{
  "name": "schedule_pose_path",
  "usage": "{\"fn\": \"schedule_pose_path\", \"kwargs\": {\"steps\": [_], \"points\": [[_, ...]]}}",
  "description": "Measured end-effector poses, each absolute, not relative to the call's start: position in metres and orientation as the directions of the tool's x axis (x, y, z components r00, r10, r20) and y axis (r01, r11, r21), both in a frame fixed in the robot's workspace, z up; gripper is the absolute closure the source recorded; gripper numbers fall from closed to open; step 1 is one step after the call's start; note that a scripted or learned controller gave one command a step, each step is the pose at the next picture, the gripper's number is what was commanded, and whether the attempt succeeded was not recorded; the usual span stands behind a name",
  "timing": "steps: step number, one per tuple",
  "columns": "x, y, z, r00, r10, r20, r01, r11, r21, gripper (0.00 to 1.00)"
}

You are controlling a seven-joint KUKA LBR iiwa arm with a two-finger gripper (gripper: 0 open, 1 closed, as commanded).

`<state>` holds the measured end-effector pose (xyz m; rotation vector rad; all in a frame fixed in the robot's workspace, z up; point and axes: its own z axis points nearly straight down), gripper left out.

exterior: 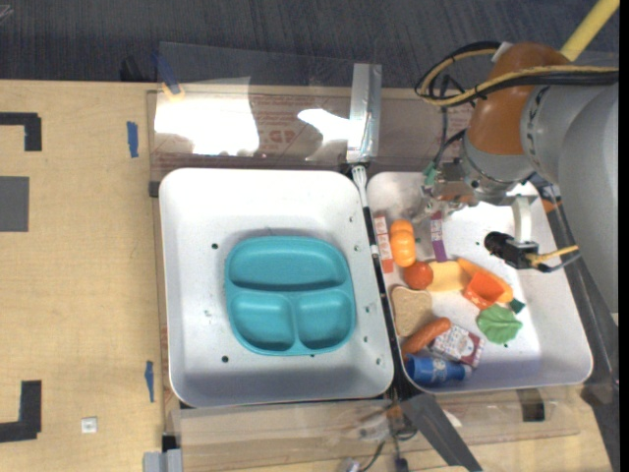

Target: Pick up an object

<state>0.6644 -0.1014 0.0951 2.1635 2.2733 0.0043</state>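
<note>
Two white bins on the counter (pixel 79 264); my fingers (pixel 444 197) sit over the far end of the right bin (pixel 560 357).

Fingers state: I cannot tell from this view whether they are open or closed. A purple piece (pixel 437 242) lies just below them. All candidate objects are in the right bin: orange piece (pixel 401 236) by the left wall, red tomato (pixel 420 275) just beside it, yellow slab (pixel 447 278), orange pepper (pixel 486 286), green leaf (pixel 499 323), bread slice (pixel 411 308), sausage (pixel 425 335), red-and-white packet (pixel 459 343), and blue can (pixel 432 369) at the near wall. The left bin (pixel 187 224) holds a teal divided plate (pixel 290 264).
</note>
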Motion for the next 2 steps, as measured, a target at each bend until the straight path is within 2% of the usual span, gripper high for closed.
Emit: {"fn": "schedule_pose_path", "kwargs": {"steps": [1, 2], "points": [[0.669, -0.047, 0.226, -0.055, 0.998, 0.001, 0.998, 0.055, 0.005, 1.00], [0.613, -0.062, 0.193, -0.121, 0.993, 0.001, 0.993, 0.121, -0.009, 1.00]]}}
